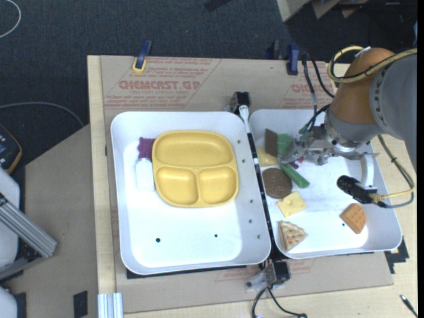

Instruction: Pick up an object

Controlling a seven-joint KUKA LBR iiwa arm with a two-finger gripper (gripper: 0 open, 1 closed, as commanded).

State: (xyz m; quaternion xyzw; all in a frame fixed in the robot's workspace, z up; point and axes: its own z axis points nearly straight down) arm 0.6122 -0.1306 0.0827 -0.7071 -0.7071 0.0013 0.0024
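The arm [371,91] reaches down into the right bin [391,227], gripper [295,154] low over green food [289,158]; finger state unclear.

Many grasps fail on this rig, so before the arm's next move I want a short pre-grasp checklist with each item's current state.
1. Gripper over the right bin: ok.
2. Green piece near the gripper: ok.
3. Something between the fingers: cannot tell.
4. Brown disc and cheese apart from the gripper: ok.
5. Yellow tray in the left bin, away from the arm: ok.
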